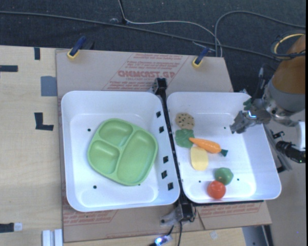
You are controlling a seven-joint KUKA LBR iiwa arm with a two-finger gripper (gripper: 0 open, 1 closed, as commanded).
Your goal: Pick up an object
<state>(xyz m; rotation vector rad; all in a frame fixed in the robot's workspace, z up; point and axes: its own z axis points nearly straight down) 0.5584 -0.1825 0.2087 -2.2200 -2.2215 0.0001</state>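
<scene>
The right bin (pixel 256 152) holds several toy foods: a brown cookie (pixel 184 120), a green leafy piece (pixel 184 138), an orange carrot (pixel 206 145), a yellow piece (pixel 198 159), a green pepper (pixel 224 175) and a red tomato (pixel 216 189). My gripper (pixel 242 123) hangs over the right bin's upper right part, to the right of the carrot and apart from every food item. Nothing shows between its fingers.
The left bin (pixel 74 137) holds a green divided plate (pixel 123 151). A black divider with clips (pixel 167 142) runs between the bins. Yellow clamps (pixel 74 49) hold the cardboard base at the back. Cables cross the dark floor behind.
</scene>
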